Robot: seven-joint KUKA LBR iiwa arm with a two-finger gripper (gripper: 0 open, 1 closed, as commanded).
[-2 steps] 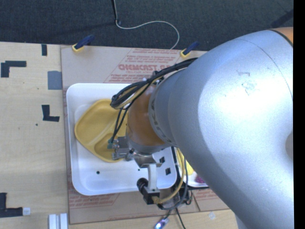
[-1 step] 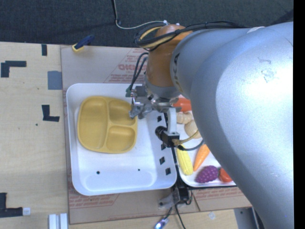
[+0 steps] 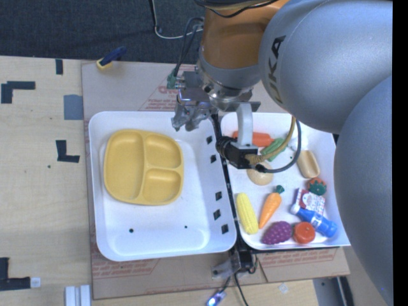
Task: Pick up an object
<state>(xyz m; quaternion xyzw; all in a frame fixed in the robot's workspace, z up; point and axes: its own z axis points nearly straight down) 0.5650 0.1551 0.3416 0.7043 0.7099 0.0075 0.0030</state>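
**Gripper over left bin corner, nothing picked yet**

The gripper (image 3: 189,118) is seen at upper centre of the frame, over the upper right corner of the left bin (image 3: 153,234), just beside the wall shared with the right bin (image 3: 254,240). Whether it is spread or closed cannot be told, as the tips are small and dark against clutter. Nothing is seen held.

No object is named by the task. The likely candidates are in the right bin, lower right of the frame:
- corn cob (image 3: 246,212) along the shared wall
- carrot (image 3: 270,206) just beside it
- grapes (image 3: 277,233) near the bottom rim

A yellow divided plate (image 3: 143,166) lies flat in the left bin, left of centre.

Judgement: the approach step is in hand. A small item with free sides should be chosen. The corn cob is pressed near the wall, so the carrot looks easier. A grasp should be made across its narrow width, straight down. The plate is judged too wide and flat.

The arm (image 3: 331,56) is brought in from the upper right, with the wrist pointed down and the orange band above it.
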